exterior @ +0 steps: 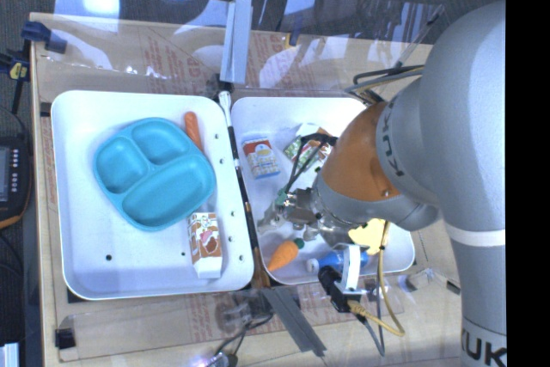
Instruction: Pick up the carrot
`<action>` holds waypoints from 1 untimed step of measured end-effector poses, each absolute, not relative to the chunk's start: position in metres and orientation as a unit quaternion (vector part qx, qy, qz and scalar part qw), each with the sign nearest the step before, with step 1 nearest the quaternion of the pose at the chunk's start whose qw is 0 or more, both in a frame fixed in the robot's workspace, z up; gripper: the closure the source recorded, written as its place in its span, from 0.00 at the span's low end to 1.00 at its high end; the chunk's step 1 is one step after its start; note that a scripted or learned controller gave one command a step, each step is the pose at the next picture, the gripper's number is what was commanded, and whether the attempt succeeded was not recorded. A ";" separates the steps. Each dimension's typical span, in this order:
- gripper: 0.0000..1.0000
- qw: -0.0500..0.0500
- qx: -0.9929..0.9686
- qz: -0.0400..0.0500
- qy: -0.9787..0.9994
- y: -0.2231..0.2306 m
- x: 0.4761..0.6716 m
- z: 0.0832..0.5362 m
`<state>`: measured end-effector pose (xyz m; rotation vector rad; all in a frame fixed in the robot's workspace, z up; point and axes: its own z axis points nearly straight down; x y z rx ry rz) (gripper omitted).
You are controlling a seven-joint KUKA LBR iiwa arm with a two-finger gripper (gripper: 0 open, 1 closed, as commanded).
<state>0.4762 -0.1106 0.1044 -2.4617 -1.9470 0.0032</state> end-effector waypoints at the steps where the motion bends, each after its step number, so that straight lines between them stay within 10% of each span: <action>1: 0.00 0.003 -0.902 0.002 -0.433 -0.161 0.503 0.090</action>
